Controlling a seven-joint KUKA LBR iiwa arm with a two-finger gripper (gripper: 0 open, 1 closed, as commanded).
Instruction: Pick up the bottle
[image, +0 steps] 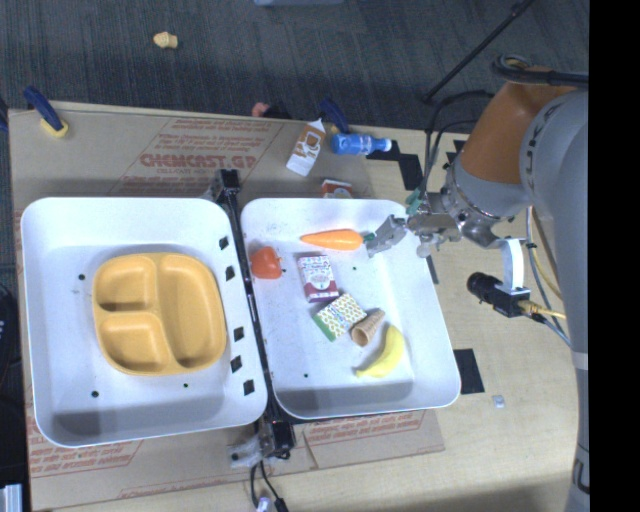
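White right bin (425, 330) holds carrot (332, 239) and banana (383, 354); gripper (385, 236) state unclear.

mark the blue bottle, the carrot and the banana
blue bottle (354, 145), camera view, middle of its body
carrot (331, 239), camera view, middle of its orange body
banana (384, 355), camera view, middle of its curve

The blue bottle (360, 144) lies on its side on the bench behind the bins.

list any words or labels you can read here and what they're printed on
"CHEMCAST GP", red print on the cardboard sheet under the bins; the smaller lines around it are too blurred.
Packets in the right bin, the carton and the bottle behind it: print too small to read.
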